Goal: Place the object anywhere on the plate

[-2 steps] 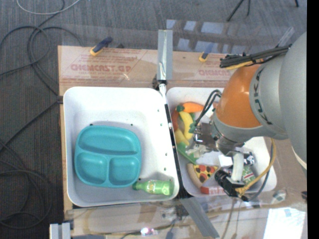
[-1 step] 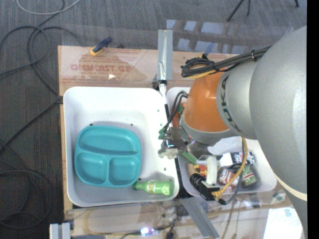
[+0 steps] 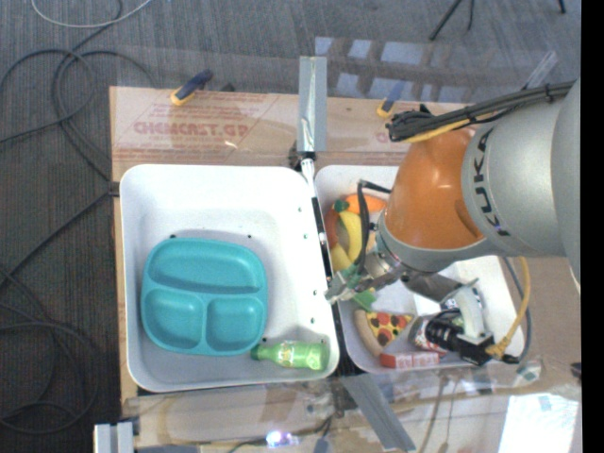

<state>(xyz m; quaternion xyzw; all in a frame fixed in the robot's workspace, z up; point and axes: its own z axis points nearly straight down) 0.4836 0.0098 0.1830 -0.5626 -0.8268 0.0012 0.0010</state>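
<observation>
A teal divided plate (image 3: pixel 203 295) lies in the left bin (image 3: pixel 142 196), toward its left side, with nothing on it. A green bottle (image 3: pixel 293 354) lies on its side at that bin's front edge, just right of the plate. My gripper (image 3: pixel 347 287) is low at the left side of the right bin (image 3: pixel 495 281), right next to the wall between the bins. A small green piece (image 3: pixel 363 298) shows at the gripper's tip; whether it is held is hidden. The grey and orange arm (image 3: pixel 444 196) covers much of the right bin.
Toy food fills the right bin: a yellow banana (image 3: pixel 346 234), an orange piece (image 3: pixel 366 202), a pizza slice (image 3: pixel 385 327) and a red and white packet (image 3: pixel 415 359). A metal post (image 3: pixel 311 102) stands behind the bins.
</observation>
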